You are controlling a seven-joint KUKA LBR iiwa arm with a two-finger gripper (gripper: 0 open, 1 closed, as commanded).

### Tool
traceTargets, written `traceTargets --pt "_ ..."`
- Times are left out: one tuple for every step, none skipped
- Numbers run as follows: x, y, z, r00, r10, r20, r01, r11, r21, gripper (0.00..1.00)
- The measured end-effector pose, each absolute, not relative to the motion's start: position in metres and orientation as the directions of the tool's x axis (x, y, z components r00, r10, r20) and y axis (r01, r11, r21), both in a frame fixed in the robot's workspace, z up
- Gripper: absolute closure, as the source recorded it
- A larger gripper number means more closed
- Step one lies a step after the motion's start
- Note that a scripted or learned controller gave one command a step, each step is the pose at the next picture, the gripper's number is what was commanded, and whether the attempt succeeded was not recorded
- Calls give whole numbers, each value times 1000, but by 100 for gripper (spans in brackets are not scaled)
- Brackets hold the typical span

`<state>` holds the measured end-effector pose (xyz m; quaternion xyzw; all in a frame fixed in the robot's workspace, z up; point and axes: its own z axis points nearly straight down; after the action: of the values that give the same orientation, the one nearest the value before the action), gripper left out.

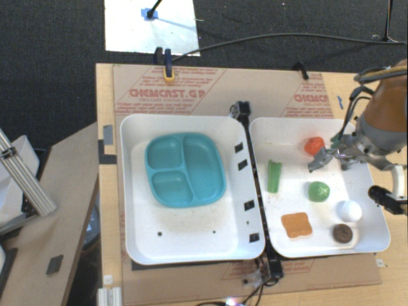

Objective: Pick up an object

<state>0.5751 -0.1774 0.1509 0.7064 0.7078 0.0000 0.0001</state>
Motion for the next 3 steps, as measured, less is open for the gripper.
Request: traceTargets --pt "574 -183 108 -1 1000 0 1000 1 0 0" --pt "576 -183 121 -2 1000 -1 1000 2 5 100" --pt "588 -183 178 -5 1000 -2 1000 5 8 100"
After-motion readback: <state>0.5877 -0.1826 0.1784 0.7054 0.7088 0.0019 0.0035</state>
